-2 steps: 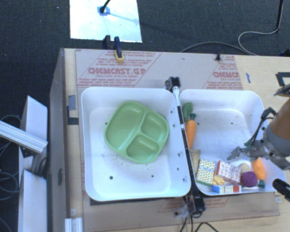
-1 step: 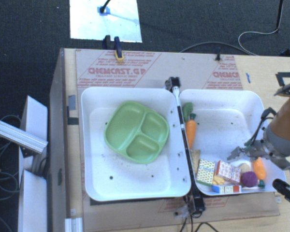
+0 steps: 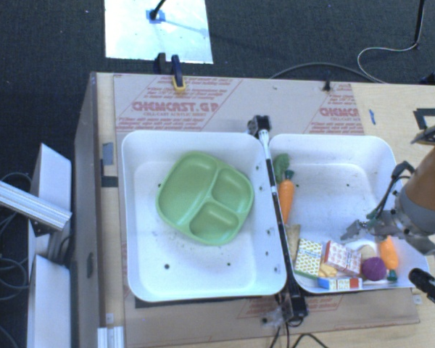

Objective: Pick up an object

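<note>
The right bin holds a toy carrot with a green top, lying along its left wall. At its front lie a yellow patterned box, a red and white box, a purple ball and a small orange piece. My gripper hangs low over the bin's front right part, just above and behind the red and white box and the orange piece. I see nothing between its parts.
A green divided plate lies in the left bin. A black divider bar runs between the bins. The grey arm with its orange band comes in over the right bin's right wall.
</note>
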Controlling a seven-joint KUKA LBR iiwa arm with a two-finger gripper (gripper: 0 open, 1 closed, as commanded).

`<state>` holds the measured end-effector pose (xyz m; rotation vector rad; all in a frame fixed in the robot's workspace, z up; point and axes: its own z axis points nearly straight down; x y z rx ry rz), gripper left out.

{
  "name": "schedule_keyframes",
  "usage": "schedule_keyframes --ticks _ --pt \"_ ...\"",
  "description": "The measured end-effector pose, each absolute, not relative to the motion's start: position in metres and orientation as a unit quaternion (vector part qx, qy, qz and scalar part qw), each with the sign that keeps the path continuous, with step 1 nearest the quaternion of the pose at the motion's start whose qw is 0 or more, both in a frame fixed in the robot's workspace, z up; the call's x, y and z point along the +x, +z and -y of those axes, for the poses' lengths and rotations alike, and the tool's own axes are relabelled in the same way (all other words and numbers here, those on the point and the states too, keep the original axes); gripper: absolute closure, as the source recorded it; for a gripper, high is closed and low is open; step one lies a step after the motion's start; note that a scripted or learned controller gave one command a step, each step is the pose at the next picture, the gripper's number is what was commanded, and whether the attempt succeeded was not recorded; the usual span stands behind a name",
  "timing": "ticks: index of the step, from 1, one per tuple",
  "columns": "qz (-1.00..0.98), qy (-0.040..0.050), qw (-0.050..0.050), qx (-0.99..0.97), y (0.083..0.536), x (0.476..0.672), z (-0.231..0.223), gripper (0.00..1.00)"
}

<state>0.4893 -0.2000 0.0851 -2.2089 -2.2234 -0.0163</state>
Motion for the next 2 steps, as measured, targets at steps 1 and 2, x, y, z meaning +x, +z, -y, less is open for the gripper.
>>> schedule_keyframes --ticks 1,2 --pt "0.709 -0.0052 0.004 -0.705 0.0851 0.4893 0.2001 0.00" --pt "0.709 -0.0052 0.004 -0.705 0.0851 0.4892 0.2001 0.00"
